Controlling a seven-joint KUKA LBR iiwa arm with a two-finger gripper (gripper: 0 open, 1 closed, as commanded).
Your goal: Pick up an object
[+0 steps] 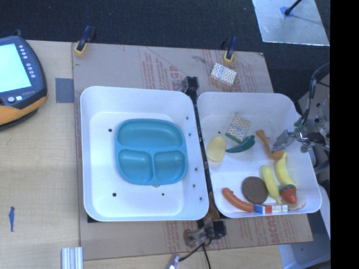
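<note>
Carrot [263,139], slim orange toy, lies at the right bin's [253,98] three o'clock, gripper [280,141] beside its tip; fingers' spread — can't tell. Glossy bananas [279,175] curve at five.

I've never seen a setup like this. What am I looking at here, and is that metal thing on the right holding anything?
You are looking down at a slant from a single fixed camera above a bench. Two shallow white bins sit side by side. The left bin holds a blue divided plate. The right bin holds toy food: a yellow banana, an orange carrot, a dark green pepper, a sausage, a brown round patty and a few more. The metal thing at the right edge is the robot arm's end effector, its grasping part, reaching in over the right bin near the carrot. I see nothing held between its fingers. The device at far left is a handheld control pad.
</note>
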